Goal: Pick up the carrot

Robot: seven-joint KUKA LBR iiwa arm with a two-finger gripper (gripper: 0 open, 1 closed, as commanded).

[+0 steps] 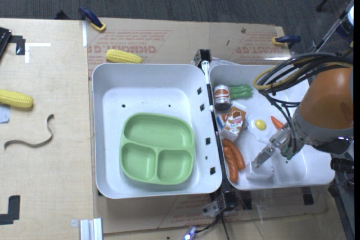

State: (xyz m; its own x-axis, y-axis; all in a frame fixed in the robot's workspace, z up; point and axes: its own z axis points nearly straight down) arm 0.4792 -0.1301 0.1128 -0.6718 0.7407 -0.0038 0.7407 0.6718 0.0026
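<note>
Two shallow white bins sit side by side on a bench, seen from above at a slant. Inside the left bin (107,121) lies a green divided plate (158,149) with three compartments. In the right bin (315,176) there is a scatter of toy food: a small can (221,96) near the shared wall, a green vegetable piece (241,90) just beside it, a small printed carton (234,122) below the can, a fried egg (259,124) to the carton's right, and two orange-red sausages (233,159) lying along the left wall. The carrot (277,121), an orange sliver, rests near the middle of this bin, just right of the egg, partly hidden by the arm's cables.

A grey arm with an orange band (332,99) reaches in from the right. Its gripper (260,161) hangs low over the right bin's front part, angled down and left, near the sausages and apart from the carrot. Whether it is clenched or released cannot be told.

Outside the bins, two corn cobs lie on the bench, one (123,56) just behind the left bin and one (16,99) at the far left edge
</note>
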